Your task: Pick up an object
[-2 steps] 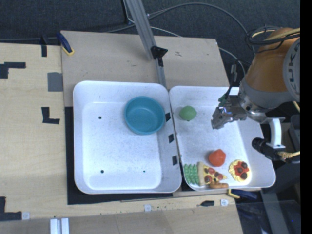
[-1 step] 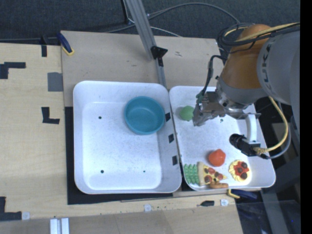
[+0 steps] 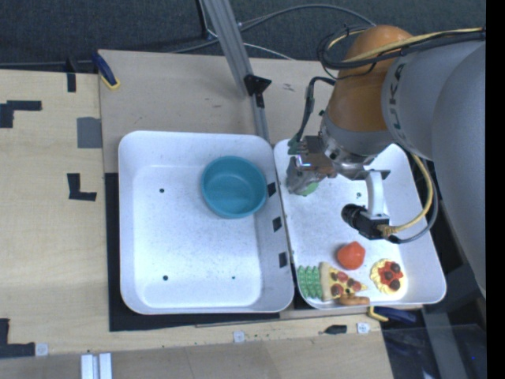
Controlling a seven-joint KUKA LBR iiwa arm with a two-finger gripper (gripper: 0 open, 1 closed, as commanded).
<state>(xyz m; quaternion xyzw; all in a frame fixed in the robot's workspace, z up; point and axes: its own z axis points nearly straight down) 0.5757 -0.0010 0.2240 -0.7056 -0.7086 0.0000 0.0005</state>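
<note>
We see the gripper (image 3: pixel 302 174) low over the far left corner of the right bin (image 3: pixel 418 287), with a small green object (image 3: pixel 308 186) showing at its tip; we cannot tell how the gripper is set or whether it holds that piece. A round red tomato-like toy (image 3: pixel 351 254), a flat pizza-slice toy (image 3: pixel 345 285) and a yellow tart-like piece (image 3: pixel 387 275) crowd the bin's near edge. A smooth blue bowl (image 3: pixel 233 185) sits in the left bin (image 3: pixel 142 212), with open speckled floor around it on the wooden tabletop (image 3: pixel 47 235).
</note>
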